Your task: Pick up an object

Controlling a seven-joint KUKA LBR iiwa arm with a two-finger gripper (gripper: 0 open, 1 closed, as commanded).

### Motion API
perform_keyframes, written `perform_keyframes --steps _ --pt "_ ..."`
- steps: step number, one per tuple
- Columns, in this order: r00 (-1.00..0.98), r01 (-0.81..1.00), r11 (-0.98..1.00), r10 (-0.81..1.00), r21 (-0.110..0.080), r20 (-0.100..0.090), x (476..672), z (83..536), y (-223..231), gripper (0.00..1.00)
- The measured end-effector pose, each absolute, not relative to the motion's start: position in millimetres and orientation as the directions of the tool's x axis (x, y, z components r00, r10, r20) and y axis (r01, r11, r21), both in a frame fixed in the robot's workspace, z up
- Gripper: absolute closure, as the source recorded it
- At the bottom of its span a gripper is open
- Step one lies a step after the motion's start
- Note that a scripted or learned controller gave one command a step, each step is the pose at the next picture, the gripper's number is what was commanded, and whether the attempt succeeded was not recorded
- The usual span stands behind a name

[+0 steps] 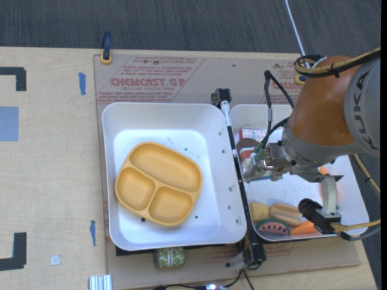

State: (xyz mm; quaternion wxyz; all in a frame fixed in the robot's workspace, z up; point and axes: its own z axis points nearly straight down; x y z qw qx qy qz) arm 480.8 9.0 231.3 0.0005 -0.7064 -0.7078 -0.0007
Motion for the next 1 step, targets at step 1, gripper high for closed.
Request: perform_keyframes --steps 1 --pt "-0.003 1.000 0.003 1.000 0.004 0.001 482.3 241.8 9.1 1.00"
